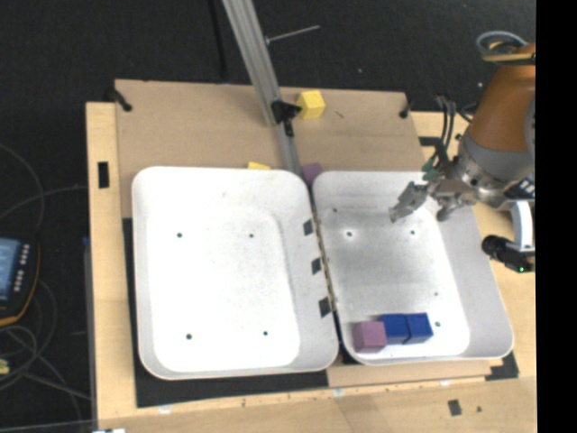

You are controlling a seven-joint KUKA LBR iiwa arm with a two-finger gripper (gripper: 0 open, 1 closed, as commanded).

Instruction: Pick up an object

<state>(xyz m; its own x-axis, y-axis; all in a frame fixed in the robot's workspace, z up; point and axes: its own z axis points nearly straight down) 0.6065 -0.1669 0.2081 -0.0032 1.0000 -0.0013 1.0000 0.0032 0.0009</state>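
Over the right bin's [478, 269] far end, the gripper [424, 201] hangs with fingers spread, grasping nothing.
Well apart from it, at that bin's near edge, a purple block [369, 335] lies just beside a blue block [405, 327]; the left bin [221, 269] adjoins.

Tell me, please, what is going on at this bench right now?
A grey arm reaches in from the right, its pincer over the far end of the right bin, holding nothing. It is meant to pick up an object. A purple block and a blue block lie side by side at that bin's near edge, well away from the pincer. A yellow block sits on the bench beyond the bins.
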